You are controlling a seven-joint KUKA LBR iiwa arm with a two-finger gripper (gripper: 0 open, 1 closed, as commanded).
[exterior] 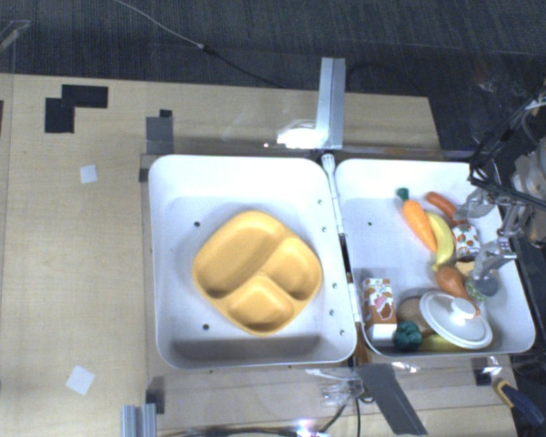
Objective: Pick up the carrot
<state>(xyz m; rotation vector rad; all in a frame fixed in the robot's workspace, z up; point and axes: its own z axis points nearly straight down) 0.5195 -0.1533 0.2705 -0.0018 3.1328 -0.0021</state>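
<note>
Orange: one carrot [419,223], two bins [164,271]

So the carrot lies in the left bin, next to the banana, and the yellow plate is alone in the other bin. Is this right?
Not quite: the bins are swapped. The camera view shows the carrot in the right bin, next to the banana, and the yellow plate alone in the left bin.

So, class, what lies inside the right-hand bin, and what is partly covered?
The right bin holds a carrot, a banana, a white lid, a small carton and a green toy. The lid covers part of something yellow.
</note>
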